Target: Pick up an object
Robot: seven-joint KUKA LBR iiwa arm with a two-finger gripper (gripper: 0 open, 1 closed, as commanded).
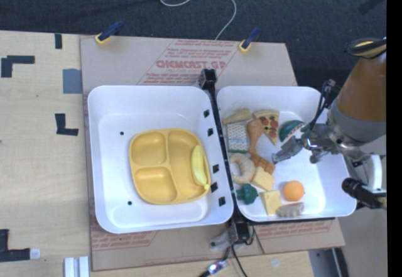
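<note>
Table (pixel 38 144) carries 2 white bins. Left bin (pixel 107 112) holds a yellow divided tray (pixel 164 166) w/ a banana (pixel 200 168) along its right side. Right bin (pixel 314 97) holds toy food: pizza slice (pixel 269 124), cheese wedges (pixel 265 178), orange ball (pixel 293 190). Claw (pixel 281 154) hangs low mid-bin, pointing left; can't tell whether it's spread or pinched. Nearest pick, prob. the cheese, lies just left & below the tip; orange ball is nearer the cam.
</note>
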